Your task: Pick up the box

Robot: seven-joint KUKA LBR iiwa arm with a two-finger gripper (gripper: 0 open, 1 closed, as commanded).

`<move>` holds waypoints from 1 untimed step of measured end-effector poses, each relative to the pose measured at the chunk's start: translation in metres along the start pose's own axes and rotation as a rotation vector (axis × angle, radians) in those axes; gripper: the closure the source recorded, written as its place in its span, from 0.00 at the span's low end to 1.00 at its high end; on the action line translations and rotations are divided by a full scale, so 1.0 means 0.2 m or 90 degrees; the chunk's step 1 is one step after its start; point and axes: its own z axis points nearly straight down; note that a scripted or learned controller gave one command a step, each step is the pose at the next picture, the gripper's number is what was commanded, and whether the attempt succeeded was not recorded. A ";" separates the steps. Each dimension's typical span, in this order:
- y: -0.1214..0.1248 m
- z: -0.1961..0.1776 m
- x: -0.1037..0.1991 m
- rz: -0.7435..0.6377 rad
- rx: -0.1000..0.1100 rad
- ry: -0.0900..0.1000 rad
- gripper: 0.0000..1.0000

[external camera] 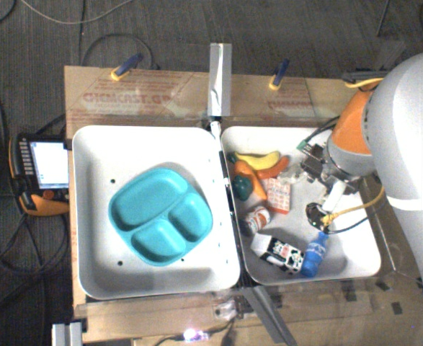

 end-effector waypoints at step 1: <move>0.20 0.00 -0.03 0.049 -0.002 0.001 0.00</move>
